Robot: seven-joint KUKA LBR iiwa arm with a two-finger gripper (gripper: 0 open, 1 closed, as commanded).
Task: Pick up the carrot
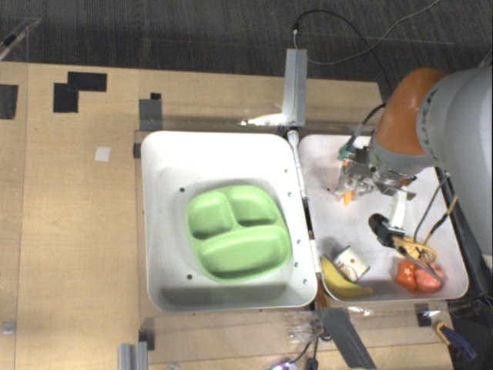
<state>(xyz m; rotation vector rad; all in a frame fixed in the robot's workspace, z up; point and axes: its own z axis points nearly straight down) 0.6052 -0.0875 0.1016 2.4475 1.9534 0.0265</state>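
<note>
looking down on the bench: two white bins side by side. the left bin (166, 183) holds a green divided plate (235, 230), lying flat near the middle with its three compartments up.

the grey arm (458, 122) reaches in from the right, and its orange band (404, 122) sits over the far edge of the right bin (323, 226). the gripper (346, 189) is down in the far left part of that bin, close to the wall shared with the left bin.

carrot (347, 198): only a small orange sliver of it is visible, right at the tip of the gripper and against the bin floor. contact looks likely, but a grasp is not confirmed. gripper state: i cannot tell from this angle whether it is open or closed.

other contents of the right bin, all along the near side and well apart from the gripper:
- banana (345, 282) in the near left corner
- small white box (353, 264) touching the banana's upper side
- red fruit (420, 277) near the near right corner
</note>
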